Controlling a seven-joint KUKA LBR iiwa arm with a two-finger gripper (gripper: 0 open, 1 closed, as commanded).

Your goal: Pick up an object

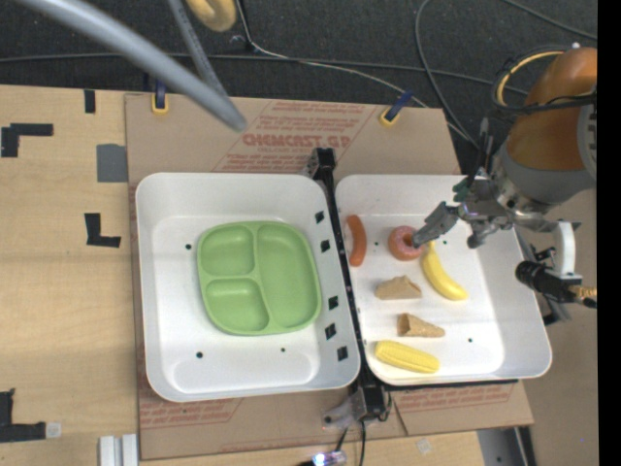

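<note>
Pink doughnut: lies in the right bin, directly at the tip of the pincer, which seems to touch its right edge. Whether the pincer is apart or together cannot be told.

Red sausage: just left of the doughnut, further left of the pincer, close to the divider between the bins.

Yellow banana: just below the pincer tip, tilted.

Tan bread piece: below the pincer, left of the banana.

Tan wedge: further below the pincer.

Corn cob: furthest below the pincer, near the bin's front wall.

Green divided plate: in the left bin, well to the left of the pincer.

Arm: grey with orange band, to the right of the pincer.

Counter: wood, carrying both bins on a cardboard sheet.
</note>
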